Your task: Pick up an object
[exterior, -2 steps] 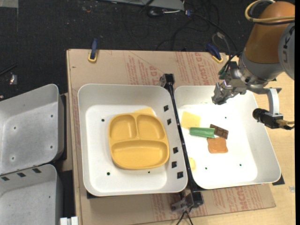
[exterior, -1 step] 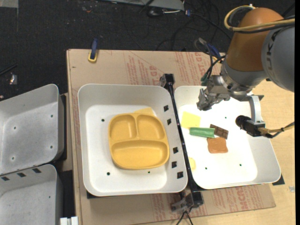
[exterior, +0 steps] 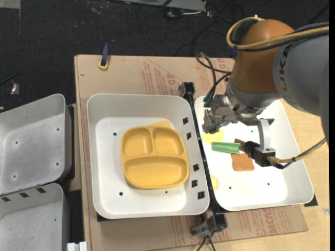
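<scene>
Green object (exterior: pixel 226 147): lies in the right bin (exterior: pixel 272 192), beside an orange-brown piece (exterior: pixel 243 163). My gripper (exterior: pixel 213 123) hangs just above its left end; finger spacing cannot be told. Yellow divided tray (exterior: pixel 155 157): left bin (exterior: pixel 104 140).

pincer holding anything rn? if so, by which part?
Cannot be told. The pincer hangs over the right bin by a yellow piece; the green object and orange piece lie apart on the floor.
</scene>
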